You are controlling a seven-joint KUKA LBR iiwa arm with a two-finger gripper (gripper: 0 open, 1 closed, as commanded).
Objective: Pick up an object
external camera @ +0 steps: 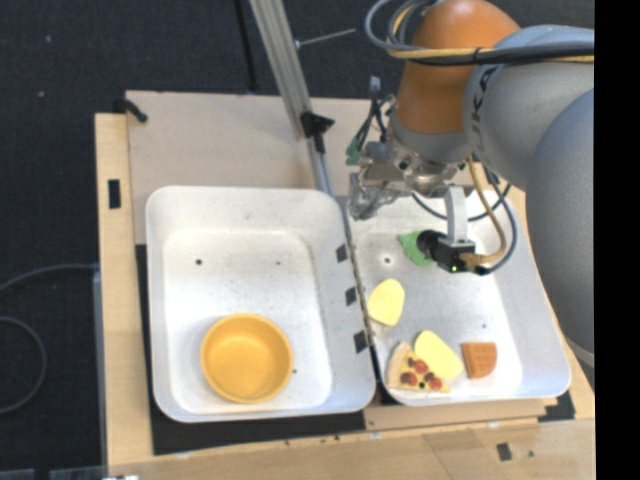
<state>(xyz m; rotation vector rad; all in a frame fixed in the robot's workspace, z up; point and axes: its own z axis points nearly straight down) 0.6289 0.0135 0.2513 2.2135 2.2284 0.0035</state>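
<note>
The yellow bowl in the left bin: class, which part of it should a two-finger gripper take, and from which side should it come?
Probably the rim. The yellow bowl sits upright with its mouth open to the camera, alone near the front of the left bin. Its round body looks too wide to span, so come straight down from above, one finger inside and one outside the wall, likely on the side away from the bin's front wall.

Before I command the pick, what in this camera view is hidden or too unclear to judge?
- Tool: the wrist above hides the finger gap, so open or shut is unclear.
- Green object: partly covered by the black cable end; shape unclear.
- Pizza-like slice: partly under a yellow wedge.
- Arm: cut off by the frame's right side.
</note>
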